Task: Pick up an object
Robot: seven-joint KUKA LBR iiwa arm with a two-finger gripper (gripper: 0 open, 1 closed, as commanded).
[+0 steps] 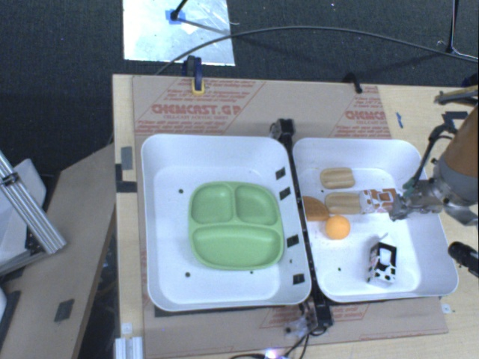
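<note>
Green plastic caught the eye first — a rounded, three-compartment green plate (pixel 236 225) lay flat in the middle of the shallow white left bin (pixel 161 200), with bare floor all around it. A row of small black clips ran along the seam where that bin met the shallow white right bin (pixel 430 268). In the right bin, just past the seam, an orange-brown rounded piece (pixel 315 210) sat touching a tan bread-like block (pixel 342 203); a second tan block (pixel 337 177) lay just above, and a small orange ball (pixel 337 228) just below. A brown-and-white patterned packet (pixel 378 200) stretched from the tan block toward the two-finger gripper (pixel 397 211), whose tip sat low at the packet's right end. I could not tell how it was set. A black-and-white carton (pixel 383 263) stood nearer the front wall — well apart from the rest.
</note>
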